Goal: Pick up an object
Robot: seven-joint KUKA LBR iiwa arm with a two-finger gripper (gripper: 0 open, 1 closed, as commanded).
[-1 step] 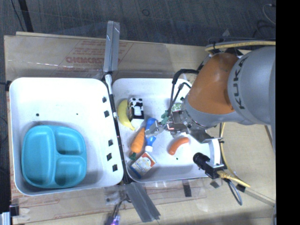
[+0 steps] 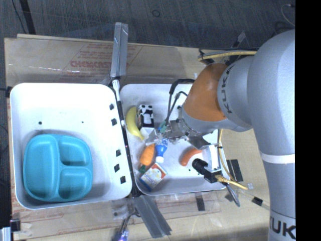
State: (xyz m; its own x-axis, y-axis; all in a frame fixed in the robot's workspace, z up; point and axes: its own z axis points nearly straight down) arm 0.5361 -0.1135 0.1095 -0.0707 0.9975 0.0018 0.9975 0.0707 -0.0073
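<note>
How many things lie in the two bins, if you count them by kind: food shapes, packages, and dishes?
Food shapes: 3 (yellow banana, orange carrot, reddish sausage)
Packages: 3 (black-and-white box, white bottle, small carton)
Dishes: 1 (blue divided plate)
Total: 7

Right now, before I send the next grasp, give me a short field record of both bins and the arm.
left bin: one blue divided plate, near its front left corner
right bin: banana, black-and-white box, carrot, white and blue bottle, small carton, orange sausage-shaped piece
tightest cluster: carrot, bottle and carton, close together
gripper: low over the right bin's middle, just above the bottle
held object: cannot tell from this view
arm: reaches in from the right
</note>
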